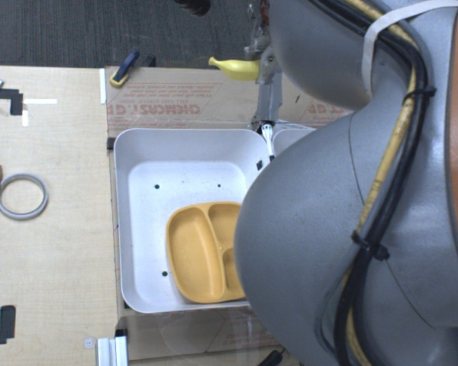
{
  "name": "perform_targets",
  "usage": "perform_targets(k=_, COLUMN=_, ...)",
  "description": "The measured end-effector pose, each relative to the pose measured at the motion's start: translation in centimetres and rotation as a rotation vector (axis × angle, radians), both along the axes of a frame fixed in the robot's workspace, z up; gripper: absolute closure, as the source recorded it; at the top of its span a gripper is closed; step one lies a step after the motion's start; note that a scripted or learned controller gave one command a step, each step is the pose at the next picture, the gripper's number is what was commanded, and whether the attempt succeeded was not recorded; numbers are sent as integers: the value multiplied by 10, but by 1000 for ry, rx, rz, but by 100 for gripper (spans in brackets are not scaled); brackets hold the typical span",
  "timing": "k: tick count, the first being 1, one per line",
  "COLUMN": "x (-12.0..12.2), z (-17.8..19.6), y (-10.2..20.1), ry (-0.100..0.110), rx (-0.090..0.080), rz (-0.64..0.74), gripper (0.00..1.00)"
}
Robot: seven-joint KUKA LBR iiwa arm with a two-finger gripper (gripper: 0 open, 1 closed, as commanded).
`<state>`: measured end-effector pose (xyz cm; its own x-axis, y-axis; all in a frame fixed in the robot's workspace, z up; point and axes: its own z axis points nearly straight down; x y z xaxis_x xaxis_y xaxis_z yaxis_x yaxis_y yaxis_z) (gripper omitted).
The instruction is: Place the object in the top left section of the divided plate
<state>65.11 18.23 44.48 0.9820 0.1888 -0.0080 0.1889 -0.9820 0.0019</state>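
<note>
A tan divided plate lies in the front right part of the left white bin. My arm's big grey elbow covers the plate's right side. A yellow banana-shaped object hangs in the air beyond the bin's back wall, over the cardboard edge. Its right end is pinched in my gripper, which is shut on it. A thin grey part of the gripper runs down toward the rim between the two bins.
The right bin shows as a small corner behind the arm. Flat cardboard lies behind the bins with a blue and yellow tool on it. A grey tape roll rests on the wooden bench at left.
</note>
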Motion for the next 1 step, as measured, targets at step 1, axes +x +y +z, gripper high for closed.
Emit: perform_targets(k=1, x=1, z=7, y=-1, ry=4, rx=-1, rz=-2, gripper=100)
